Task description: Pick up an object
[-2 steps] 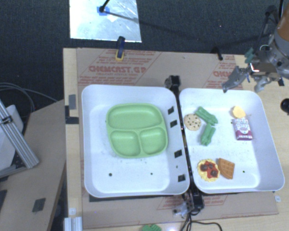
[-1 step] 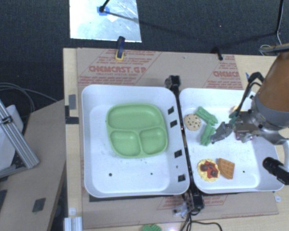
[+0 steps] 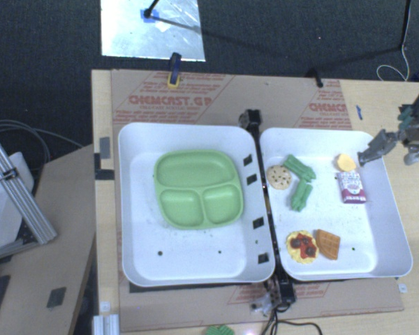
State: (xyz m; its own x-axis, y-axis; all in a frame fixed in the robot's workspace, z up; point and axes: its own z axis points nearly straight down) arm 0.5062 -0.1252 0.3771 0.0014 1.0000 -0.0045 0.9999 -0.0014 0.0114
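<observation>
The gripper [image 3: 377, 147] hangs at three o'clock over the right bin [image 3: 387, 218] — I cannot tell its state. Below it sit a yellow piece [image 3: 346, 162], a red packet [image 3: 351, 186] and a cookie [image 3: 279, 177] — untouched.

place: robotics lab | cues: taped bench [image 3: 216, 93]; aluminium frame [image 3: 14, 194]; dark carpet [image 3: 42, 40]; cables [image 3: 28, 128]

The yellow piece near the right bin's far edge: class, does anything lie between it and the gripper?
Nothing visible does. The gripper sits just right of the yellow piece; the red-and-white packet lies nearer the camera, off that line.
</observation>
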